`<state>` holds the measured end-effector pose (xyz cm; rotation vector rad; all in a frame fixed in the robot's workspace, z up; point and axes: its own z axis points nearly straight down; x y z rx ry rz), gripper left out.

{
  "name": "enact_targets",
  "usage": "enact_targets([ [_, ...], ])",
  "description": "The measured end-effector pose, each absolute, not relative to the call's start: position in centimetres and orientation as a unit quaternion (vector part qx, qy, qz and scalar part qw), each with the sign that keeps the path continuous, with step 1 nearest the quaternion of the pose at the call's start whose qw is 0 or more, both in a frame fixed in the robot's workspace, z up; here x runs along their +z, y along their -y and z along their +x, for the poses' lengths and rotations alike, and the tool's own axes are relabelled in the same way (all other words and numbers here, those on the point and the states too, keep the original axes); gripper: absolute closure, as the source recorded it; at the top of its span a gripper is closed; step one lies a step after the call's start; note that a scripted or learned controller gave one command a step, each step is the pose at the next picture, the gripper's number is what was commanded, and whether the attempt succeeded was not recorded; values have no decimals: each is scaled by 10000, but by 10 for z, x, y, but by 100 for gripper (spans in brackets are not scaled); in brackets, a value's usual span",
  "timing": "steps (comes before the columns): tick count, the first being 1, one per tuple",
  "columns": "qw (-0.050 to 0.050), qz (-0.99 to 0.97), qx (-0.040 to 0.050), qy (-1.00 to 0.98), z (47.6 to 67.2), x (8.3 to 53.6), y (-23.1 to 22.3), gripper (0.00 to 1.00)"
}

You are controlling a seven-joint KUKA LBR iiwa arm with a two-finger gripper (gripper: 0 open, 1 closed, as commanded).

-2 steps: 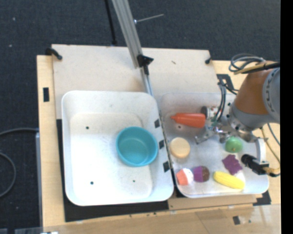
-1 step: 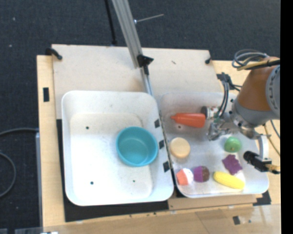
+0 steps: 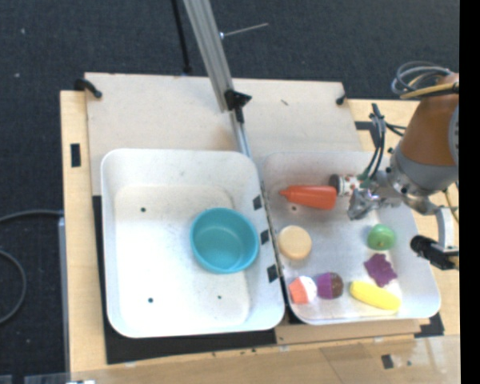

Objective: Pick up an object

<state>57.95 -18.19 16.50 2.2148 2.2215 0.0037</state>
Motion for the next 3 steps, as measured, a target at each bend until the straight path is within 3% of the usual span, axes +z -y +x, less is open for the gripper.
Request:
enact_targets([
  [2, 33, 7056, 18, -7086, 585, 258, 184, 100],
  [3, 8, 7049, 7, -7094, 582, 247, 130, 100],
])
